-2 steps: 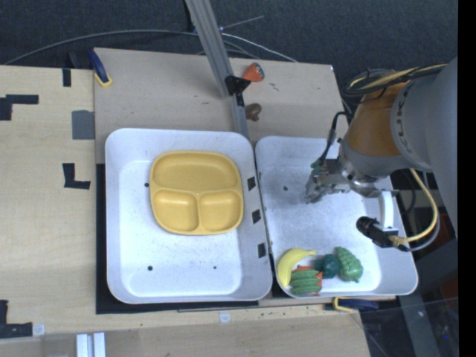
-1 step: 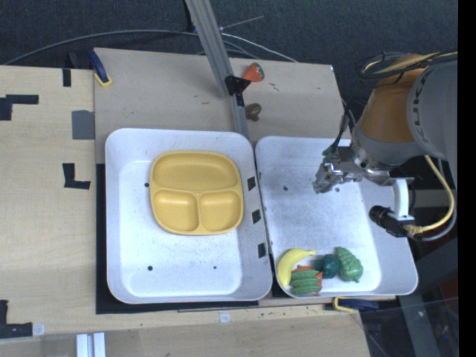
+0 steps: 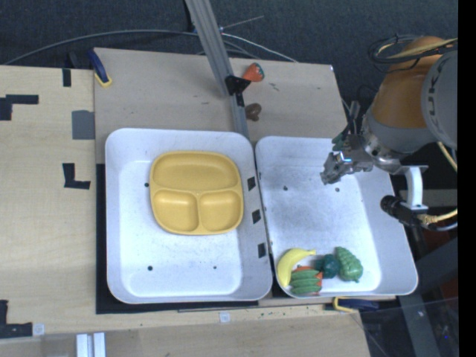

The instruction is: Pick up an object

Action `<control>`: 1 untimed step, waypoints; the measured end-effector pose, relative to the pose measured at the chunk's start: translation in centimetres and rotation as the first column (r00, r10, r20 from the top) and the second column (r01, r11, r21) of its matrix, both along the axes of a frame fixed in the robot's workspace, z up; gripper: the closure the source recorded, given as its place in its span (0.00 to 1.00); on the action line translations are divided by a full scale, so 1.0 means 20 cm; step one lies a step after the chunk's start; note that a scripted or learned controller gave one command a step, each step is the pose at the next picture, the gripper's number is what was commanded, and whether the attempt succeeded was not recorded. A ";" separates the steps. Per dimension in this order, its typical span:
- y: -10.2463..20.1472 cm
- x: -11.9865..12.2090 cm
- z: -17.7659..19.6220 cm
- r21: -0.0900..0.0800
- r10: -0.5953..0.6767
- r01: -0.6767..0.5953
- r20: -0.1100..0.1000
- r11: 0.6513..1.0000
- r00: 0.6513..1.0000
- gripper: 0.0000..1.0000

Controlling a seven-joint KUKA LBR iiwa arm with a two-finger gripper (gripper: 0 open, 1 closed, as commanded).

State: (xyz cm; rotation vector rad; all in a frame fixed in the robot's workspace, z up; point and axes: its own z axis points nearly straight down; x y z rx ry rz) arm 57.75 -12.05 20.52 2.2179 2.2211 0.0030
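Observation:
Small toy foods lie bunched in the near corner of the right bin: a yellow banana, a red and green piece, a dark teal piece and a green leafy piece. My gripper hangs over the far right part of the same bin, well away from the pile. Nothing shows between its fingers.
A yellow three-compartment plate sits in the left bin. A grey pole slants down to the divider between the bins. A small orange object and a brown one lie on the bench behind the bins.

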 end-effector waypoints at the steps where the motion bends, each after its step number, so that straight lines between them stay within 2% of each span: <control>1: 0.00 0.00 0.11 0.001 0.000 0.000 -0.002 1.000 1.000 1.00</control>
